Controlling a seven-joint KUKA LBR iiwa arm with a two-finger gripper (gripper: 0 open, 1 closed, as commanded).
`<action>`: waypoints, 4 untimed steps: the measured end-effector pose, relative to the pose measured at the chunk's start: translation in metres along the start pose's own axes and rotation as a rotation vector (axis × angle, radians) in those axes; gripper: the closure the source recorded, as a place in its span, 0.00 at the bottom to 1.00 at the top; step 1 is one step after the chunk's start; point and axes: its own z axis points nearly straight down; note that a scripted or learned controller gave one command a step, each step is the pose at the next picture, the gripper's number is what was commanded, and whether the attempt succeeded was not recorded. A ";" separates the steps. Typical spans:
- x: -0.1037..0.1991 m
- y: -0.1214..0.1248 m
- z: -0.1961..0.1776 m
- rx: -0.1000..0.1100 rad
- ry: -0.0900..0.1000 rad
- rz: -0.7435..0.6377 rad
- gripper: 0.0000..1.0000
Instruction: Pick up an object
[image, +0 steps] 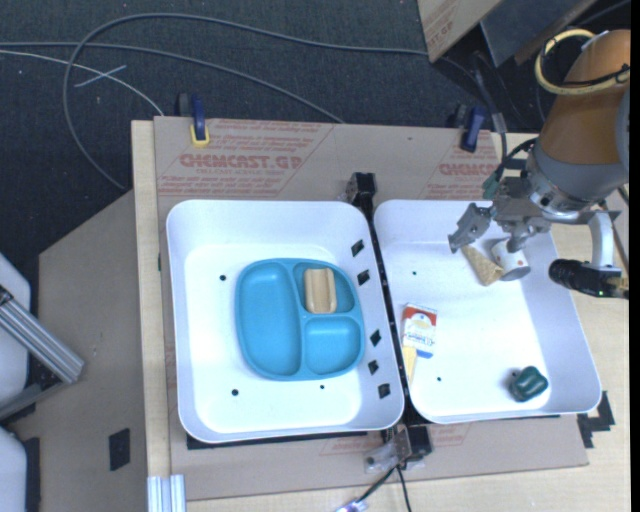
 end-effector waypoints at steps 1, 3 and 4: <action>0.000 0.003 -0.008 -0.014 -0.002 -0.003 0.00; -0.005 0.001 0.095 -0.009 -0.001 -0.002 0.00; -0.004 0.001 0.142 -0.010 -0.001 -0.002 0.00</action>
